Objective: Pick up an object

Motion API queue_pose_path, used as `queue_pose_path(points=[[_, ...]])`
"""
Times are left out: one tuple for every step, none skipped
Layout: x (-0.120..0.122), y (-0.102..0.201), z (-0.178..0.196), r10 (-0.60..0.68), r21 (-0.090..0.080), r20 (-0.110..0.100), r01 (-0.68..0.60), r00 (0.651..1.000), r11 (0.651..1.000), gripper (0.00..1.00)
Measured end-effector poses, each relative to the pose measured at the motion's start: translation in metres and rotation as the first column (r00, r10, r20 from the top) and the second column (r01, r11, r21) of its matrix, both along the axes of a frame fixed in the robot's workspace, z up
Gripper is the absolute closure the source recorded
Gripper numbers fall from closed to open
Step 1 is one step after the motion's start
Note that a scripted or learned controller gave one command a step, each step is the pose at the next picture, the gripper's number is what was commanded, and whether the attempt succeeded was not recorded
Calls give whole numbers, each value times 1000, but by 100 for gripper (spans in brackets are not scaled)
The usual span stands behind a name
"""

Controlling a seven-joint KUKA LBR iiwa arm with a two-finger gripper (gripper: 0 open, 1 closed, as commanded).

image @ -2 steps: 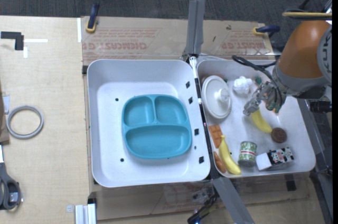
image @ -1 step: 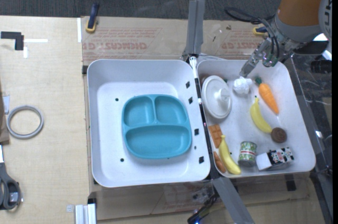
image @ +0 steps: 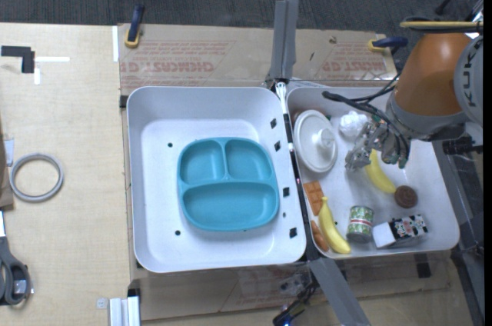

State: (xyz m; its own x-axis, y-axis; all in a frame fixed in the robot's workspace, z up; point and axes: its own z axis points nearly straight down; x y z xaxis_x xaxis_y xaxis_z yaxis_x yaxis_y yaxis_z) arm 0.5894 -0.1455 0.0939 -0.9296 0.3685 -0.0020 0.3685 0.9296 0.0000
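Observation:
My gripper [image: 359, 157] hangs low in the right bin [image: 440, 186], below the arm's orange band [image: 434, 74]. It sits between a white round lid [image: 317, 140] on its left and a yellow banana [image: 380, 175] on its right, with a crumpled white item [image: 352, 123] just behind it. I see nothing clearly held in it. Toward the front of the bin lie a second banana [image: 333, 228], a green can [image: 359, 224], a cow-patterned box [image: 400, 231], a brown round piece [image: 406, 197] and an orange piece [image: 314, 196].
The left bin [image: 146, 163] holds a blue divided plate [image: 228, 184]. A grey divider post [image: 284, 40] stands between the bins at the back. On the bench at far left lie a grey ring [image: 34, 177] and scissors [image: 14, 278].

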Motion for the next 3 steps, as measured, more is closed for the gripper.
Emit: queue_pose_path(points=[[25, 105, 98, -323, 0, 1, 323, 946, 946, 100], [9, 57, 32, -251, 1, 2, 251, 968, 968, 100], [-7, -12, -2, 29, 0, -1, -29, 1000, 1000, 100]])
